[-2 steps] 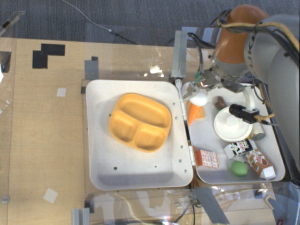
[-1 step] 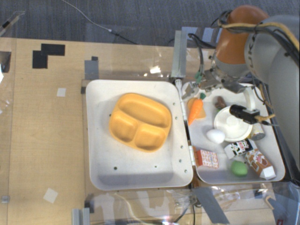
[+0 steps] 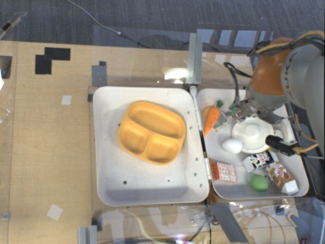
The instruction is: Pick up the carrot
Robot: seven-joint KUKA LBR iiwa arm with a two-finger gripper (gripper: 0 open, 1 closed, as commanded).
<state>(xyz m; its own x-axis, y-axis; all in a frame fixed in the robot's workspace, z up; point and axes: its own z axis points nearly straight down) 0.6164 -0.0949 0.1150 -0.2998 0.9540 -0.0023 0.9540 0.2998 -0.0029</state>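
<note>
1. The grey arm point(image 3: 299, 70), orange-banded above the wrist, reaches in from the right over the right bin point(image 3: 300, 187); its gripper point(image 3: 252, 133) points down into that bin, and whether it is open or closed cannot be told from above.
2. The left bin point(image 3: 106, 151) holds a yellow three-part tray point(image 3: 151, 131), lying tilted.
3. The carrot point(image 3: 211, 119), orange with a green top at its far end, lies at the right bin's far left side, against the divider, just left of the gripper.
4. Near the gripper sit a white egg point(image 3: 233, 146), a red card point(image 3: 224, 172), a green ball point(image 3: 259, 183) and two small cartons point(image 3: 282, 179).
5. Both bins rest on a pale wooden bench point(image 3: 45, 151) with black markers point(image 3: 51, 60) at far left; dark carpet point(image 3: 127, 4) lies beyond.
</note>
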